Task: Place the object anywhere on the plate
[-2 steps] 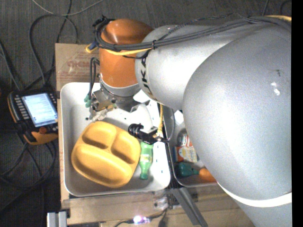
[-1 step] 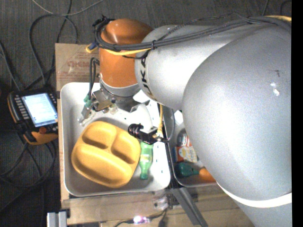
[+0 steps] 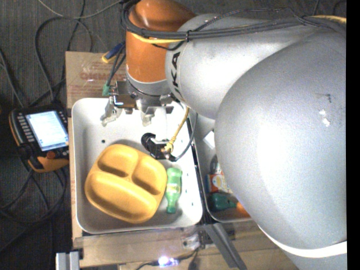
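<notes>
A yellow divided plate lies in the left white bin, towards its front. A green bottle-shaped object rests on the bin floor against the plate's right rim, outside the plate. My gripper hangs over the back of the same bin, beyond the plate's far edge and well apart from the green object. Its two pale fingers stand spread with nothing between them.
The grey arm covers most of the right bin; at its left edge an orange-red packet and a green item peek out. A teach pendant and cables lie on the floor to the left.
</notes>
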Tool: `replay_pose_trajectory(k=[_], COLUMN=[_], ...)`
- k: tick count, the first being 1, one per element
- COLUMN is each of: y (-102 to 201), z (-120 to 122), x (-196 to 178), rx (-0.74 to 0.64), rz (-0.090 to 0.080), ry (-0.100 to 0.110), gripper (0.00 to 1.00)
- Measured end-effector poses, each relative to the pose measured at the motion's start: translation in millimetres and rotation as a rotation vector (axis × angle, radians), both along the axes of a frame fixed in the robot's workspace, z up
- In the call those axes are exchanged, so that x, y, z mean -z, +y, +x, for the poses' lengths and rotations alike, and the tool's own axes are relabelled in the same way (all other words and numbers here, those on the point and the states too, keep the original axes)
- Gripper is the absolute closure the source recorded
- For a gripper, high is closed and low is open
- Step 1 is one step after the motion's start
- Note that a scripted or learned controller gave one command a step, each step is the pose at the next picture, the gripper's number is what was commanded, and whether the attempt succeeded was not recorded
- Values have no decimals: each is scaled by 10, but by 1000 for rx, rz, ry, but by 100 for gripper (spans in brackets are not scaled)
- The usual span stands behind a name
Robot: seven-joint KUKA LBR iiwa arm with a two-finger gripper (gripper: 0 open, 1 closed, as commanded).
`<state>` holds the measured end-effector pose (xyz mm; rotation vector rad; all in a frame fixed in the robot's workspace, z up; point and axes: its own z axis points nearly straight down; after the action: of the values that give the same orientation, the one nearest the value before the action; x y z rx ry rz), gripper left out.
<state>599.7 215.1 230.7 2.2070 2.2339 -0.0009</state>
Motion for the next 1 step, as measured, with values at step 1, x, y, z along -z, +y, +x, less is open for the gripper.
replay_pose_trajectory(k=[1], y=[-3], z=[-6], x=[-56], rx=[0], rz=[-4], ry=[6], gripper=[100])
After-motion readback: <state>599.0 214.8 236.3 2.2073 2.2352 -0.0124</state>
